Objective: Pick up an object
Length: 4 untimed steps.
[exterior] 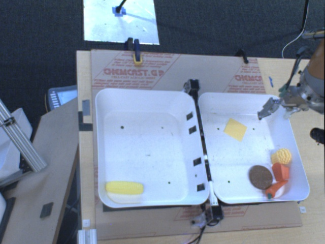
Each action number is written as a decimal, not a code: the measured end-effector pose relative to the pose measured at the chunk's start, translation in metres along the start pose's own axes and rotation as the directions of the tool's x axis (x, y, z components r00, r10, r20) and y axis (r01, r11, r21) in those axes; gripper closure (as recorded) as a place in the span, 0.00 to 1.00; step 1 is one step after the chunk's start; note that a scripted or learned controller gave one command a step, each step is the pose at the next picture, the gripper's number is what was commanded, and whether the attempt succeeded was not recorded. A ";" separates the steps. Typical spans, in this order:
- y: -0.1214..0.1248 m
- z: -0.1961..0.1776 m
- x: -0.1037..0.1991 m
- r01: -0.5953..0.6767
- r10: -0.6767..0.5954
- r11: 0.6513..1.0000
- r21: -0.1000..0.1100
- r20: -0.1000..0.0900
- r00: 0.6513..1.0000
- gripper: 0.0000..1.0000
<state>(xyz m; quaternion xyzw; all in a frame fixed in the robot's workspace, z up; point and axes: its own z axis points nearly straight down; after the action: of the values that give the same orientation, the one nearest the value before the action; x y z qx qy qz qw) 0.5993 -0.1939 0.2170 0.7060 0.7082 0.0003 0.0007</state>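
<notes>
Front edge: we find a yellow corn cob (124, 188) in the left bin (106, 101), near its front wall.
Right bin (292, 136): a brown disc (260, 177), orange pieces (280, 173) and a yellow knobbly ball (283, 156) crowd its front right corner; a yellow square (235, 129) lies apart, easiest to reach.
Pincer (265, 111): above the right bin's far right side, holding nothing; we cannot tell its spread.

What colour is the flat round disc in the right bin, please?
Brown, seen in the camera view: the disc lies beside the orange pieces.
</notes>
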 end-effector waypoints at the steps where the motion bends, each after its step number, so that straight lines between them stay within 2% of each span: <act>1: 0.070 -0.066 0.037 0.007 -0.007 1.000 -0.012 0.002 1.000 0.00; 2: 0.068 0.049 0.107 0.007 -0.007 1.000 0.009 -0.005 1.000 0.00; 3: 0.071 -0.029 0.133 0.005 -0.005 1.000 -0.008 -0.001 1.000 0.00; 4: 0.071 -0.036 0.131 0.007 -0.007 1.000 -0.006 0.000 1.000 1.00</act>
<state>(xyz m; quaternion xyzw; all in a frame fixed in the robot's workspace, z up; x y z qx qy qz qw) 0.6701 -0.0625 0.2527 0.7037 0.7105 0.0021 0.0028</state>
